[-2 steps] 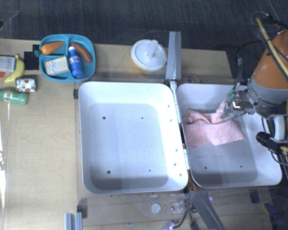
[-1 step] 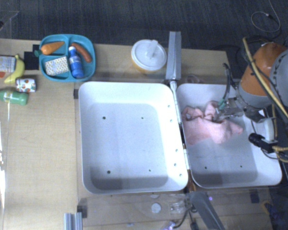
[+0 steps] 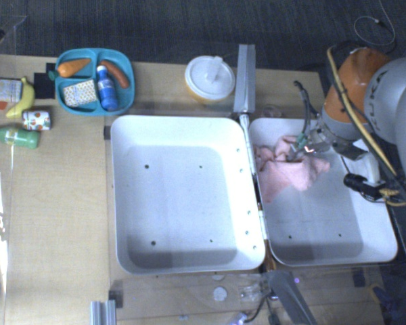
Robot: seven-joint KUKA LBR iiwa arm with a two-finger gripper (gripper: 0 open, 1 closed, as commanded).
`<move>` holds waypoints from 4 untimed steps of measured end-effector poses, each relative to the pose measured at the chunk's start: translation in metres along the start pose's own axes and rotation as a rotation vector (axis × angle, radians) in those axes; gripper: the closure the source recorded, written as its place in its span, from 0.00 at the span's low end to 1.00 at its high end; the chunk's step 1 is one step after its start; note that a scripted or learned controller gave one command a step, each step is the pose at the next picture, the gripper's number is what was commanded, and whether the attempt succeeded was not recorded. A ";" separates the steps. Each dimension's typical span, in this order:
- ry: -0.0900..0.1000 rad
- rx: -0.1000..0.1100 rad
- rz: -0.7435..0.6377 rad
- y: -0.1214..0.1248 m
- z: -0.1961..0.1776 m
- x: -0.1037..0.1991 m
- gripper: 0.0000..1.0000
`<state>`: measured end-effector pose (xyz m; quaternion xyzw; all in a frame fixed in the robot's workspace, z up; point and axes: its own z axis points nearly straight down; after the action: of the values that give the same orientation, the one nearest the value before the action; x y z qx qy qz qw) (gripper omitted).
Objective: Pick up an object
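A crumpled pink cloth (image 3: 286, 170) lies in the upper left part of the right white bin (image 3: 338, 239). My gripper (image 3: 304, 147) is down at the cloth's upper right edge, touching or just above its folds. The grey arm with its orange band (image 3: 355, 80) reaches in from the right over the bin's far corner.
The left white bin (image 3: 183, 195) sits beside the right one. Behind it stand a white-lidded yellow cup (image 3: 210, 78) and a blue divided plate (image 3: 95, 80) of toy food. A banana (image 3: 21, 99), a small can (image 3: 36, 120) and a green bottle (image 3: 13, 137) lie at the far left.
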<state>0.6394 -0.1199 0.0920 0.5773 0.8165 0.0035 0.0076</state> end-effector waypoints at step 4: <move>0.003 -0.001 -0.111 0.046 -0.021 0.022 1.00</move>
<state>0.6749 -0.0837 0.1140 0.5311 0.8473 0.0045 0.0070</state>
